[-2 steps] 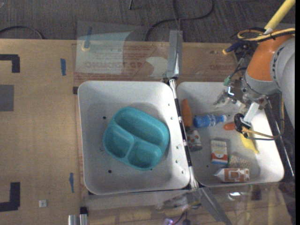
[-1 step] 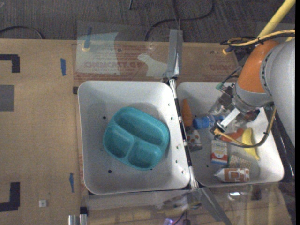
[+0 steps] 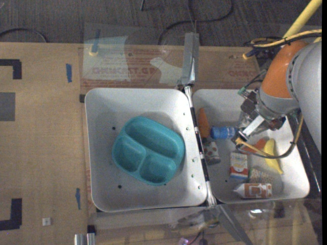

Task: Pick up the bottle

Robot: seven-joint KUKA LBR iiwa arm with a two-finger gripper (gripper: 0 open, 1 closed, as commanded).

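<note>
We see the arm (image 3: 301, 75), smooth grey w/ an orange band, reaching into the right bin (image 3: 301, 188). Its gripper (image 3: 244, 137) sits low just beside the bottle (image 3: 223, 132), a small clear-blue plastic cylinder lying on its side near that bin's left wall. Jaws: can't tell if spread or pressed; nothing visibly between them. An orange carrot-shaped piece (image 3: 203, 122) lies left of the bottle. Below: small boxy cartons (image 3: 238, 166), a yellow banana-like curve (image 3: 272, 156), a carton (image 3: 254, 190) lying flat. Left bin (image 3: 102, 106) holds a teal three-compartment plate (image 3: 148, 150), rounded, matte. Surface (image 3: 41, 137) is tan cardboard.
</note>
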